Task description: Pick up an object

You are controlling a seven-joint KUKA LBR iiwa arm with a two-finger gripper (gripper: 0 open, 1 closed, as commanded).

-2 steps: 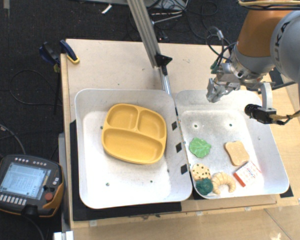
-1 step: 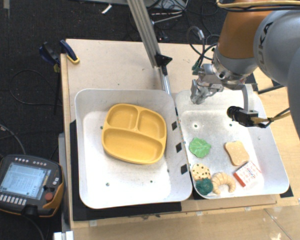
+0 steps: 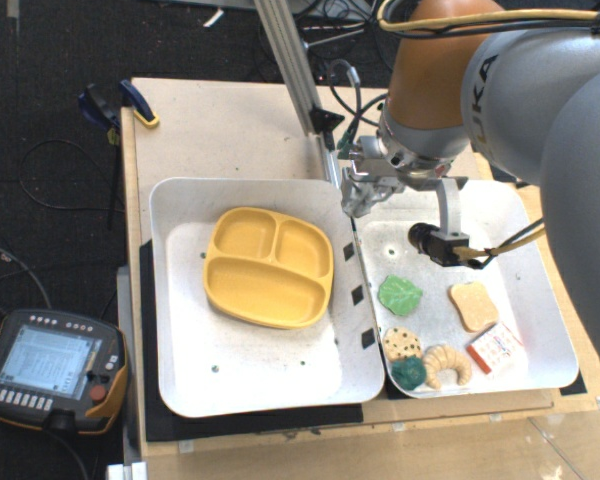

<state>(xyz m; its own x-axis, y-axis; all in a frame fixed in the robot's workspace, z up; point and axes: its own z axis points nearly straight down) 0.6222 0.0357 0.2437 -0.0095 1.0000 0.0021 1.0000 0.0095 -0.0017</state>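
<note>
the left bin (image 3: 180, 368) holds a yellow divided plate (image 3: 270, 266) near its centre. in the right bin (image 3: 550, 338), a green piece (image 3: 400, 295), cookie (image 3: 401, 343), croissant (image 3: 448, 365), toast slice (image 3: 474, 306) and red-and-white packet (image 3: 496, 348) lie from 6 to 4 o'clock, none lifted. the gripper (image 3: 364, 196) hangs at that bin's 11 o'clock corner; jaw state cannot be determined, so the pick appears not yet done.

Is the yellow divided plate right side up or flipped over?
Right side up: the yellow plate in the left bin shows its three compartments facing upward.
</note>
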